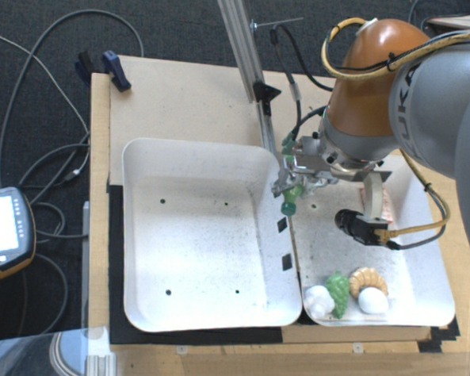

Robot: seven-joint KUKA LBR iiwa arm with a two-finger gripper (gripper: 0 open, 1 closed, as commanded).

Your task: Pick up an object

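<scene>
My gripper [287, 188] hangs over the seam between the two white bins, under the orange-banded wrist. A small green object [289, 202] sits pinched between its fingertips, dangling just above the left rim of the right bin [423, 234]. Near that bin's front edge lie a white ball [318, 300], a green leafy piece [338, 290], a tan ridged object [365, 278] and a white egg shape [374, 303]. A pink striped item [382, 204] shows partly behind the arm.
The left bin [141, 169] has only dark specks on its floor. A slanted metal rail [247, 61] runs down to the gripper. A black cable connector [361, 227] hangs off the arm over the right bin. A blue clamp [115, 69] sits on the bench's far left corner.
</scene>
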